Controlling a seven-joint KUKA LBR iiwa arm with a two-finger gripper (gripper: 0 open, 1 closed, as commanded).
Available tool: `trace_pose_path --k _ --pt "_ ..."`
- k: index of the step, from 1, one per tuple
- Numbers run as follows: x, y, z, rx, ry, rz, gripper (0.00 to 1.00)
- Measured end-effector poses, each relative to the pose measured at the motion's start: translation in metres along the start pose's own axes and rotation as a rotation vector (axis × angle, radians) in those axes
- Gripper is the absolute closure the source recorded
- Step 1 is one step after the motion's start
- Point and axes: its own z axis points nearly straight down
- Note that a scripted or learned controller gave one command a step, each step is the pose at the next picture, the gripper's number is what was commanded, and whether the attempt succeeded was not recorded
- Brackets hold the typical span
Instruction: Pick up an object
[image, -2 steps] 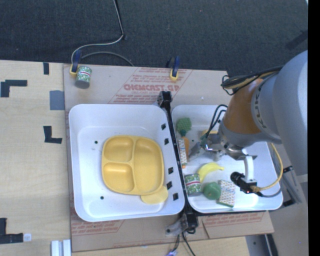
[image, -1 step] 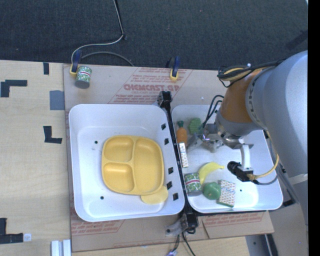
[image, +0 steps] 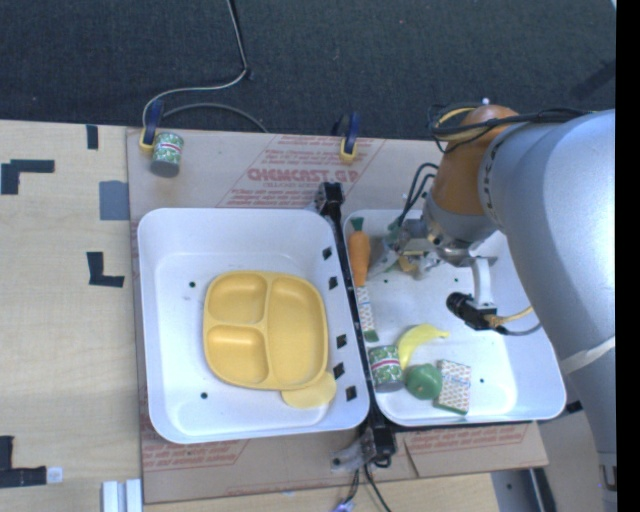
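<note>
The right bin (image: 520, 395) holds an orange carrot (image: 357, 256) by its left wall, a yellow banana (image: 421, 339), a green pepper (image: 422, 380), a small labelled can (image: 384, 366) and a patterned packet (image: 453, 385). My gripper (image: 408, 252) is low in the far part of this bin, just right of the carrot. Its tips are hidden among the wrist hardware and cables. I see nothing held in it.
The left bin (image: 170, 250) holds a yellow divided plate (image: 266, 330) and a flat yellow disc (image: 308, 393). Another small can (image: 166, 153) stands on the cardboard beyond the bins. Clamps (image: 349, 150) and a cable sit along the far edge. The arm (image: 560, 220) covers the right side.
</note>
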Motion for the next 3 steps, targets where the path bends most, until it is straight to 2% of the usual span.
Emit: trace_pose_path --k 1,2,3 --pt "-0.001 0.024 0.001 0.011 0.0 0.002 0.0" --pt "0.0 0.023 -0.009 0.024 0.002 0.001 1.0" --pt "-0.003 0.024 -0.01 0.015 -0.004 0.002 0.0"
